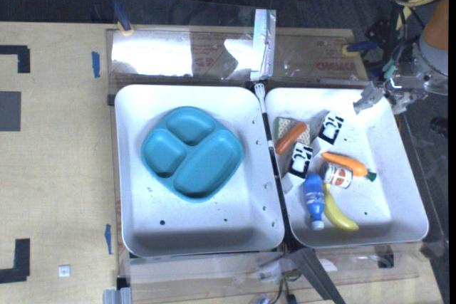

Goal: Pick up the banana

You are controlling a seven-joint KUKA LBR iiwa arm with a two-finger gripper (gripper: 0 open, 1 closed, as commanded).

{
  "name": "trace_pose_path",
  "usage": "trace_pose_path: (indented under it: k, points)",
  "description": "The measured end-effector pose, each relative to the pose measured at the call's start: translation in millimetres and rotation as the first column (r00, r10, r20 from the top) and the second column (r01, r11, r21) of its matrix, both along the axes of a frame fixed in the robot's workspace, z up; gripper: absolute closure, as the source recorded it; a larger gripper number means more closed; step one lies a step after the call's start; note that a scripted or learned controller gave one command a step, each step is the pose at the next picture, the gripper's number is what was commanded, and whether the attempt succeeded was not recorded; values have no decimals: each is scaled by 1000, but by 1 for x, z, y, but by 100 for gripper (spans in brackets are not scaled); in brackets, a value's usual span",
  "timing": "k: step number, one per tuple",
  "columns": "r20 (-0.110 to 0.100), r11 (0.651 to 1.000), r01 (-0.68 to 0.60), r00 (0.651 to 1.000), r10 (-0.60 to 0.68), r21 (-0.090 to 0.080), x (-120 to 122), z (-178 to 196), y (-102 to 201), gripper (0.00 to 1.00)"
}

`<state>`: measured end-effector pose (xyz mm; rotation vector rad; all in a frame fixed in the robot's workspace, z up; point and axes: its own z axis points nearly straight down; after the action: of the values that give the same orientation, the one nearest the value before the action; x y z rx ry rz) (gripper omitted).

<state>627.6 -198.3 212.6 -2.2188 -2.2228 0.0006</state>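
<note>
The yellow banana (339, 213) lies in the right bin (406, 203), near its front wall, beside a blue bottle (313, 201) that touches its left side. My gripper (382, 101) hangs over the bin's far right corner, well away from the banana. Its fingers stand open with nothing between them.
The right bin also holds an orange carrot (347, 162), a small red and white can (338, 178), an orange sausage-like piece (291, 137) and two black and white blocks (330, 128) (301, 159). A blue divided plate (191, 153) sits in the left bin (135, 224). A clear panel (192, 53) stands behind the bins.
</note>
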Motion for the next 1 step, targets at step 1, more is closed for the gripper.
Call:
trace_pose_path:
  k: [1]
  points:
    - [3, 1000, -2, 1000, 2, -2, 1, 11, 1, 100]
